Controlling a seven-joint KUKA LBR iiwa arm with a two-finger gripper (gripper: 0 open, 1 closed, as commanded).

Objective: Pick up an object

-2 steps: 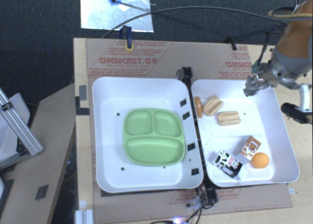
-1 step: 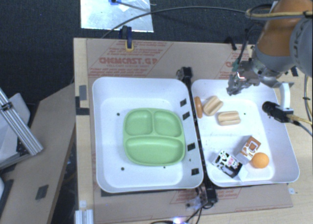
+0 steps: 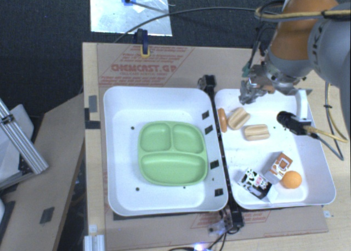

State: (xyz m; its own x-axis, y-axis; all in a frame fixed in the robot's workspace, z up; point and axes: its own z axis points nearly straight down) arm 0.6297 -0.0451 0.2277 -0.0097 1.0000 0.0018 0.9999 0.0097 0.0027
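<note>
- The jaws [image 3: 248,95] hang over the far part of the right bin [image 3: 318,159], just above and beside the nearest bread roll [image 3: 238,118]; whether they are released or clenched cannot be told from this slant, and nothing shows between them.
- Candidate things all lie in that right bin. Taking the roll as landmark: a second roll [image 3: 256,132] sits just beside it toward the front, a thin sausage [image 3: 222,119] lies just to its left against the bin wall, and a small carton [image 3: 280,165], an orange [image 3: 292,180] and a black-and-white box [image 3: 255,182] cluster well apart at the front.
- Likely risks: the two rolls are close, so a descent between them could nudge one aside or pinch both; the rounded roll may squirt out of a closing grip; the sausage hugs the wall, leaving little room to get around it.
- A black cable fitting [image 3: 289,121] to the roll's right could snag.
- Left of the roll, the other bin [image 3: 118,135] holds a green tray [image 3: 173,154].
- Both bins rest on a brown board [image 3: 148,63] on the counter, with dark floor beyond.
</note>
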